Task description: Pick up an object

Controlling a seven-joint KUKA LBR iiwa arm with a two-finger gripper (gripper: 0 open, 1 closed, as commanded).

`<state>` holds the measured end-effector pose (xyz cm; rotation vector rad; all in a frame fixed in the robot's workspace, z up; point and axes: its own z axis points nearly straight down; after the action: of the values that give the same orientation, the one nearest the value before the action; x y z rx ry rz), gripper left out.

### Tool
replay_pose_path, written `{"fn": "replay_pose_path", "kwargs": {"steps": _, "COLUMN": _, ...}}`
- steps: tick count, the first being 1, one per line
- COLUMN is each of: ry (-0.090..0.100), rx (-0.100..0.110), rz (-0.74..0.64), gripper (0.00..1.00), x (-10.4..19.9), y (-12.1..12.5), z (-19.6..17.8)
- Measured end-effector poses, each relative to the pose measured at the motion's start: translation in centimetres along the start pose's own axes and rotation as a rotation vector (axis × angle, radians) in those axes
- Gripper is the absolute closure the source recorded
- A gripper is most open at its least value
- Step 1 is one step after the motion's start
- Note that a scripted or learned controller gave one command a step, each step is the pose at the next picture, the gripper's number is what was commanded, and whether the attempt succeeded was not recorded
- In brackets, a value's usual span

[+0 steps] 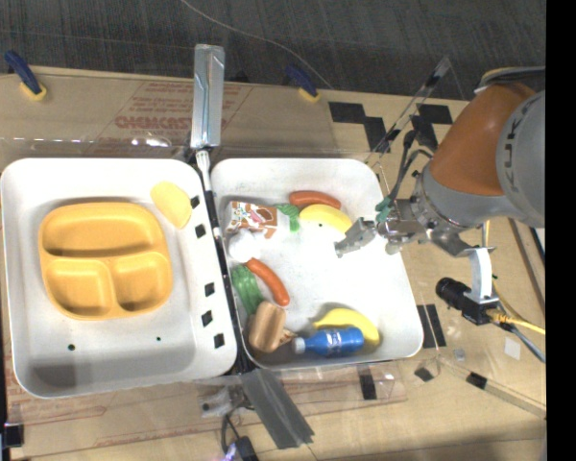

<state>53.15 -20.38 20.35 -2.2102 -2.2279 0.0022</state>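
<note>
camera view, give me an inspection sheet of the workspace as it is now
surface: two white bins side by side, left bin, right bin, on a bench
job's things: right bin holds a banana, blue bottle, two sausages, snack packet
clutter: left bin holds a yellow divided tray and a yellow block
grippers: gripper over the right bin's right part, nothing seen between its fingers
cables: yellow cable at right; thin wire across the floor
surroundings: blue clamps on the bench's far edge
</note>
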Motion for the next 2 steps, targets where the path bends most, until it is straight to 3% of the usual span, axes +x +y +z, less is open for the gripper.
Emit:
{"fn": "replay_pose_path", "kwargs": {"steps": 1, "ry": 0.000, "rx": 0.000, "rz": 0.276, "gripper": 0.00, "x": 4.3, "y": 2.7, "z": 11.2}}
{"fn": "replay_pose_path", "kwargs": {"steps": 2, "ry": 0.001, "rx": 0.001, "rz": 0.079, "gripper": 0.00, "x": 11.0, "y": 2.0, "z": 11.3}}
